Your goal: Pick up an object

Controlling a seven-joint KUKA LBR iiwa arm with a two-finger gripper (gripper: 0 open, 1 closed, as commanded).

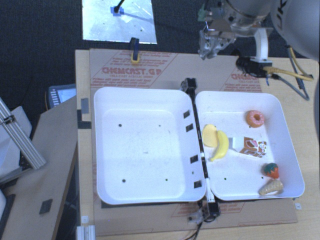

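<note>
The banana (220, 147) in the right bin (287, 115) looks light, stiff and smooth; grip across its middle. The end effector (208, 48) hangs high, its state I cannot tell

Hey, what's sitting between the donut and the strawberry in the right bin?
In the camera view, a small brown-and-white patterned piece lies between the donut and the strawberry, slightly to the left of the line joining them. Otherwise bare bin floor.
</note>
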